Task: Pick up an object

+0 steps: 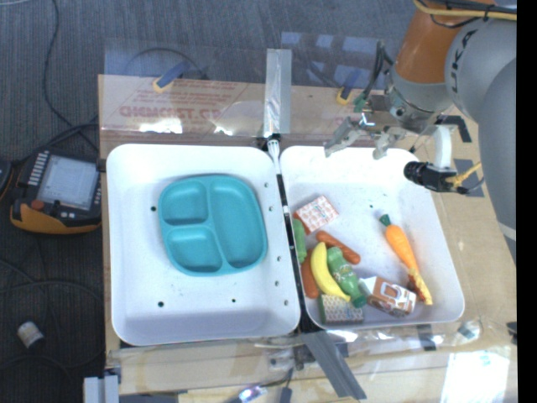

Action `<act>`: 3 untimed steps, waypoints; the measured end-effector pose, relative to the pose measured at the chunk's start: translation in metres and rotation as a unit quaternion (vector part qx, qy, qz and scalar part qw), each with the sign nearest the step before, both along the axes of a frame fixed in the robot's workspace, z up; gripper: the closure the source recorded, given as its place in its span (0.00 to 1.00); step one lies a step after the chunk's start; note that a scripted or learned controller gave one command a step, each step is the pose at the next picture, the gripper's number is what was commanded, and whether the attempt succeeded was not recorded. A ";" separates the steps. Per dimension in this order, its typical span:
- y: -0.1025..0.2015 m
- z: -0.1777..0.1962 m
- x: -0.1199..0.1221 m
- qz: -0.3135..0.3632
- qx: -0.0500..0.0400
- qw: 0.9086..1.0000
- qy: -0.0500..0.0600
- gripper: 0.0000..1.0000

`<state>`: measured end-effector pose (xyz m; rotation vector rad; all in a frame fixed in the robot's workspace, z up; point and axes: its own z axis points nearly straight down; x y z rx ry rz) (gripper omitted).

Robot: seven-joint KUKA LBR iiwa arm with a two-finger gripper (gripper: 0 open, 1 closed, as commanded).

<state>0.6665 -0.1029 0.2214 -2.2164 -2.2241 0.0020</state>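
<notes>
The gripper [362, 141] hangs over the upper edge of the right bin [436, 225], fingers spread apart with nothing between them. Below it lie a red-and-white printed carton [317, 213], a carrot [399, 242] and a banana [325, 272]; their print is too small to read. Reversed red lettering on the cardboard [168, 107] at upper left is illegible.

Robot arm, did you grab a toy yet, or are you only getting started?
Only getting started. Nothing looks done: the gripper is open above the far edge of the right bin with nothing between its fingers. In hand: it hovers there, not touching any toy. Left to do: pick one and lift it. The carrot, banana and the other toys lie in the right bin; the blue tray sits in the left bin.
</notes>
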 end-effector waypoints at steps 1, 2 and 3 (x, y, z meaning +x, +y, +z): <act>-0.058 0.009 -0.040 -0.059 -0.001 0.998 0.000 0.00; -0.096 -0.092 -0.076 -0.076 -0.001 0.997 0.001 0.00; -0.104 -0.128 -0.106 -0.004 0.003 1.000 -0.007 0.00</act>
